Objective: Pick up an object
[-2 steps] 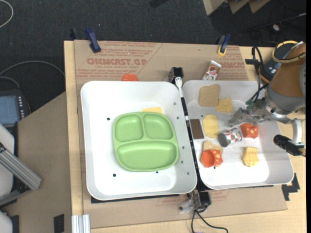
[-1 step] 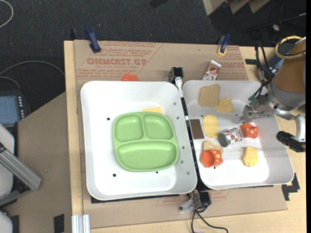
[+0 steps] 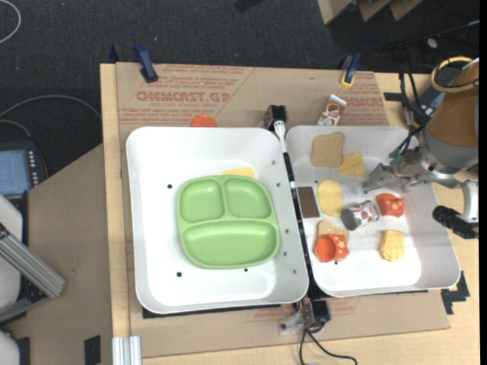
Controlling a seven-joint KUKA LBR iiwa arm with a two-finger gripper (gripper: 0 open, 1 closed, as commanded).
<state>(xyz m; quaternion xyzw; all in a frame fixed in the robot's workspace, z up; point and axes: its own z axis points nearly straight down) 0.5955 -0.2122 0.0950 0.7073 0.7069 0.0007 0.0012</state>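
Can (image 3: 361, 214) in right bin (image 3: 426, 280), toy foods crowding; claw (image 3: 378, 177) near.

Green divided tray (image 3: 227, 222) smooth matt plastic; 2 white bins (image 3: 152, 204) glossy plastic; bench board (image 3: 183, 90) matt brown cardboard.

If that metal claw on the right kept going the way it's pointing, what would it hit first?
The gripper points leftward over the right bin. Going straight on, it would probably meet the yellow piece first, though it may pass above; height is hard to judge from this view.
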